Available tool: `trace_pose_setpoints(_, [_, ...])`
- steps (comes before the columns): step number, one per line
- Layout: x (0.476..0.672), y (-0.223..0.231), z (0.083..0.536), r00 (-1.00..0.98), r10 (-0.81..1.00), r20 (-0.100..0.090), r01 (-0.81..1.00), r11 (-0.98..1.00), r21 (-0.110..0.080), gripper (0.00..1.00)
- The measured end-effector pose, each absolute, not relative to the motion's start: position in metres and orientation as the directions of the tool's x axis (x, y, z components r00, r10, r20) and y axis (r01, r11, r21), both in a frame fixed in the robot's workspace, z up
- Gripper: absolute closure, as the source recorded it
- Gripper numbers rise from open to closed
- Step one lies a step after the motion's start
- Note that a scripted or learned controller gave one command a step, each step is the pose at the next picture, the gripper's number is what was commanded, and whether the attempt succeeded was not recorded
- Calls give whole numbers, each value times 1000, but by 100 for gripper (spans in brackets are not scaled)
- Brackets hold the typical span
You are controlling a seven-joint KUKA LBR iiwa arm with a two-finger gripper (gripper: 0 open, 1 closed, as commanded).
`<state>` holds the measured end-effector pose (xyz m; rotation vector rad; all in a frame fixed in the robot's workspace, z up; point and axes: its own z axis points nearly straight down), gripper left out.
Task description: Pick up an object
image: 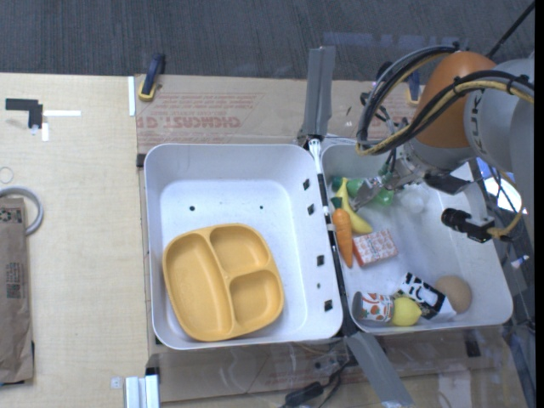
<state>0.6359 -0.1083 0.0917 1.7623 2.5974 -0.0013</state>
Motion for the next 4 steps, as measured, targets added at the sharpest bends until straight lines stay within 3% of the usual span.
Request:
trace_pose_setpoints(1, [658,-109,89,-275,962,0,962,275,-5,0])
trace_pose_setpoints(2, [652,-107,87,-117,993,1,993,117,-7,0])
trace_pose_setpoints(3, [651,-108,92,-117,993,1,993,117,-15,100])
trace_pose_setpoints(4, [571,-50,191,-213,977,-1,977,213,-1,100])
